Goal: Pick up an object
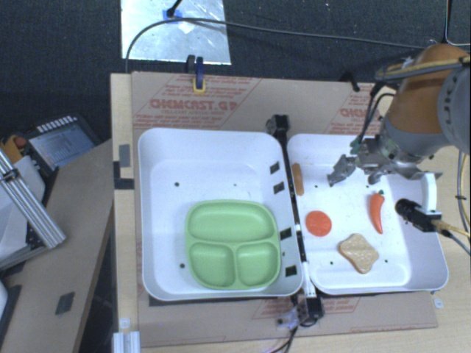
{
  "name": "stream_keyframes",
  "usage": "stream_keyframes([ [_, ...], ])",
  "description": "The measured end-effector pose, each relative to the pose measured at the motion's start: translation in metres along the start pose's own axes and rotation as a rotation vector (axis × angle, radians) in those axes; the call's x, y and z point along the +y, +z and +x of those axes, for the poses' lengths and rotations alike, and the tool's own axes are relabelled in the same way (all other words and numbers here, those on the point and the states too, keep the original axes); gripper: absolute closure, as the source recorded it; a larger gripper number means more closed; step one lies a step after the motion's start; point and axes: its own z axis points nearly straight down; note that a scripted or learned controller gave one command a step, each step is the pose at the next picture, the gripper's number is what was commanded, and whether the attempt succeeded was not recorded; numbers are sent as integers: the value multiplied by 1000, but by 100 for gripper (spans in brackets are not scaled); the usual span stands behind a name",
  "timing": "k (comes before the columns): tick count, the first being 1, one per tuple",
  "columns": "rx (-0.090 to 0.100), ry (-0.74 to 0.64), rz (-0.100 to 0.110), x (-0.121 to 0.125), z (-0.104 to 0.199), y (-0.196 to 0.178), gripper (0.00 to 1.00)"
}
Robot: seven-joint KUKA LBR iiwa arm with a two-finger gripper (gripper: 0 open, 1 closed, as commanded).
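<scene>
The right bin [419, 271] holds several toy foods: a red round slice [319, 223], an orange carrot [377, 212], a tan bread slice [358, 253] and a thin brown stick [297, 179] by the left wall. My gripper [359, 173] hovers over the upper middle of this bin, above and left of the carrot. It is open, with nothing between its fingers. One fingertip [340, 175] points toward the bin's middle; the other is just above the carrot's top.
The left bin [162, 160] holds a green divided plate [233, 243] at its front. A black divider with clips [287, 197] runs between the bins. The grey arm with its orange band [427, 87] reaches in from the right.
</scene>
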Motion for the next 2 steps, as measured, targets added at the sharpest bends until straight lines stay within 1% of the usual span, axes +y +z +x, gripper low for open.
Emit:
stream_keyframes([
  [1, -2, -2, -13, 3, 0, -7, 0],
  [2, -1, 0, -10, -5, -6, 44, 0],
])
